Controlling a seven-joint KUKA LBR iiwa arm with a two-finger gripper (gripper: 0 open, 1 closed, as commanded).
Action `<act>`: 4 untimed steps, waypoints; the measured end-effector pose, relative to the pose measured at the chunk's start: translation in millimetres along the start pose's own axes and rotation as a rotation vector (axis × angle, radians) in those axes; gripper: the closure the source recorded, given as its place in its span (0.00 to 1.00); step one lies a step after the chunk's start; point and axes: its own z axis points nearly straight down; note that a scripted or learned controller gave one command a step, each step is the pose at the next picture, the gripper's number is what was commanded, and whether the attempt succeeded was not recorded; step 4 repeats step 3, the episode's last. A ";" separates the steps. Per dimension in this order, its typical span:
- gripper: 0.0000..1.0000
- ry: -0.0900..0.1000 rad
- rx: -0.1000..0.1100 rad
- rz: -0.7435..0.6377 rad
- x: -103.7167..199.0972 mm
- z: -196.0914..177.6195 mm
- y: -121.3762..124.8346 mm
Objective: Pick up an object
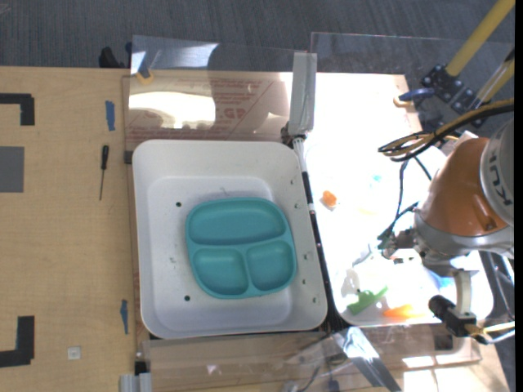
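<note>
Item: green object (365, 300), near edge of the right bin (359, 121), beside an orange piece (397, 309). Your claw (398, 246) hangs just above and to its right; spread or pressed together, you cannot tell. Left bin (151, 219): teal divided tray (240, 246).

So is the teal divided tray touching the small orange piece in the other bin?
Apart. The camera view shows the teal tray lying in the left bin, while the small orange piece sits across the dividing wall in the right bin.
</note>
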 end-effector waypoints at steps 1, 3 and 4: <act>1.00 -0.001 -0.004 0.002 -0.6 -10.6 1.3; 1.00 0.001 0.005 -0.539 34.4 -132.6 -1.8; 1.00 0.001 0.005 -0.539 34.4 -132.6 -1.8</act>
